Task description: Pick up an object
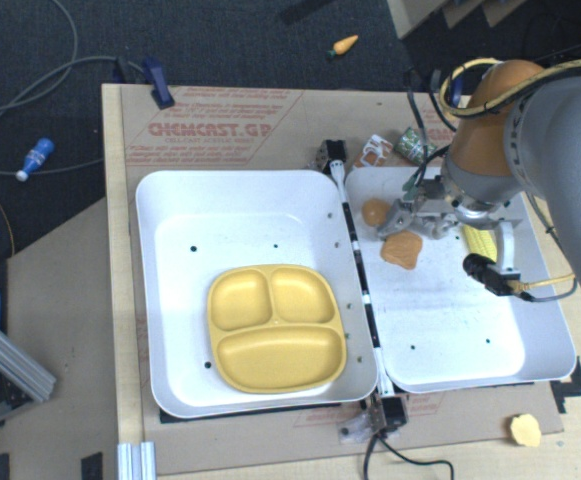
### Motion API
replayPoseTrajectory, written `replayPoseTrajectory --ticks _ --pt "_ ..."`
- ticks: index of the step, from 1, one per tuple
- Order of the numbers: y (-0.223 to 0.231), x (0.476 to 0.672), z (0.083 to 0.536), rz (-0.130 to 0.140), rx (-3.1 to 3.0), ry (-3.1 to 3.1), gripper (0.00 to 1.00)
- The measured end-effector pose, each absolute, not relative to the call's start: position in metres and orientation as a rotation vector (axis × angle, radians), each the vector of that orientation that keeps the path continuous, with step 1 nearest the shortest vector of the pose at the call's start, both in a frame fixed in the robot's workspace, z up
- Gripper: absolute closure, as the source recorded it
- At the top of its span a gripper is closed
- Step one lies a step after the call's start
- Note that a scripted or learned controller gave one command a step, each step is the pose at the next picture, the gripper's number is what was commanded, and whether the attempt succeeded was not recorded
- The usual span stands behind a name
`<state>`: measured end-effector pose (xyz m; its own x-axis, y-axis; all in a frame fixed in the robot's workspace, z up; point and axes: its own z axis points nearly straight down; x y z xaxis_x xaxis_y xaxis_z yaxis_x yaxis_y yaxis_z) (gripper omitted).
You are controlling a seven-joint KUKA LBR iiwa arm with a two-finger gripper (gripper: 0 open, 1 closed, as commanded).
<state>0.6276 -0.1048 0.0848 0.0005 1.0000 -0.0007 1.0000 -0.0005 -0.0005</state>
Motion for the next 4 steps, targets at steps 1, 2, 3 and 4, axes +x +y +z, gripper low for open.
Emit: replayPoseTrajectory --ticks 1,2,3,4 --pt "-0.093 0.604 0.085 -0.003 2.225 2.223 0.0" --pt "-0.13 0.659 0.077 -0.037 2.238 2.25 0.0" --pt "-0.123 0.667 0.085 -0.002 2.221 2.224 0.0" --pt "-0.132 0.667 0.085 -0.001 2.221 2.22 0.0"
